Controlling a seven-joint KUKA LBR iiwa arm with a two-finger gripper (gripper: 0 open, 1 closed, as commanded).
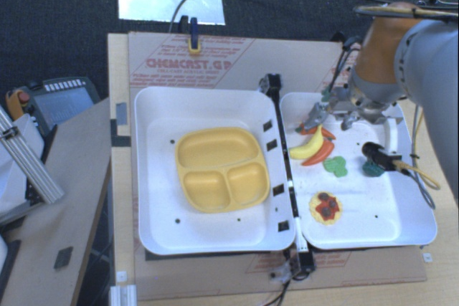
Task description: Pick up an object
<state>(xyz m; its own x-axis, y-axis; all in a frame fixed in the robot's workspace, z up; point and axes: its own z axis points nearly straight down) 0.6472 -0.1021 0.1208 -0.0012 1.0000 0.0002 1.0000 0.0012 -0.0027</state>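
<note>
- Yellow toy banana (pixel 307 145) lies in the right bin (pixel 412 222), heaped with an orange carrot (pixel 318 153), so it's awkward to single out.
- The claw (pixel 316 117) hangs just above that heap; whether it's open or closed, I can't tell.
- The broccoli (pixel 335 166) and pizza (pixel 326 207) sit nearer me, beyond the claw's tip.

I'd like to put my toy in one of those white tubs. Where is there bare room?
Left bin: bare floor all around the yellow tray, widest along its left wall. Right bin: free along the near edge beside the pizza. Crowded: its far half, with banana, carrot, broccoli and the gripper.
</note>
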